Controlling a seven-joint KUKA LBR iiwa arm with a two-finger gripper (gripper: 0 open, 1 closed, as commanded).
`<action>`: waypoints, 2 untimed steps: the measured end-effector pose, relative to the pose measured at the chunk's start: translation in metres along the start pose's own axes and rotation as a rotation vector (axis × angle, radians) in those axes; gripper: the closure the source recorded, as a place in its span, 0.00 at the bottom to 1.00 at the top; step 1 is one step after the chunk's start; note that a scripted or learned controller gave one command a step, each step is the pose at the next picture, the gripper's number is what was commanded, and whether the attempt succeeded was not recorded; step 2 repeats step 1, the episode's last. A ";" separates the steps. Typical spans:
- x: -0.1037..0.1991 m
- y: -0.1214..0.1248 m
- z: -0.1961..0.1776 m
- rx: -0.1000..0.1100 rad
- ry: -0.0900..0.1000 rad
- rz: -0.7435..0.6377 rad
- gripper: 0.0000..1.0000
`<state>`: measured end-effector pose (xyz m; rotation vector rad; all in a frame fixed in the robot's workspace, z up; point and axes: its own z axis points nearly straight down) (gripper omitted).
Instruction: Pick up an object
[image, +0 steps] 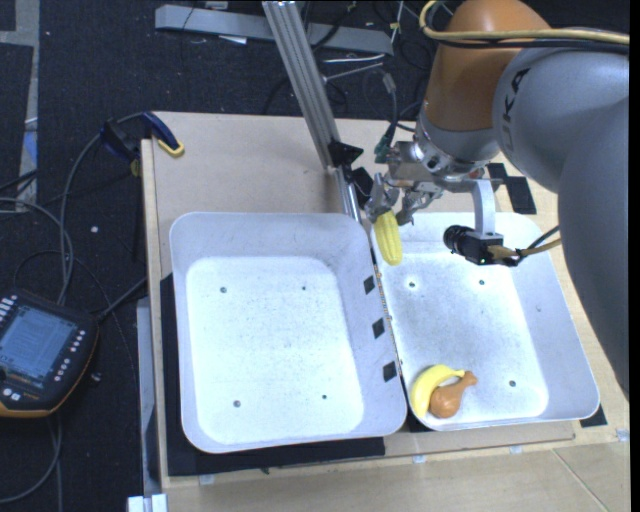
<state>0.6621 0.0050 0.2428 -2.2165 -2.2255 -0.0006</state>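
Note:
My gripper (392, 212) hangs over the far left corner of the right bin (520, 330), next to the divider between the bins. A yellow corn cob (387, 240) hangs upright below it, its top end between the fingers and its body lifted above the bin floor. At the near left corner of the right bin lies a yellow banana (430, 380), and an orange-brown chicken drumstick (449, 396) touches it.
The left bin (270, 330) sits beside the right one. A metal pole (310, 90) rises behind the bins, close to the gripper. A small black device with a cable (472, 243) hangs off the wrist. A pendant (35, 350) lies off the bench at left.

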 end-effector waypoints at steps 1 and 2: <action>0.054 -0.007 0.013 0.001 0.000 -0.001 1.00; 0.054 -0.007 0.013 0.001 0.000 -0.001 1.00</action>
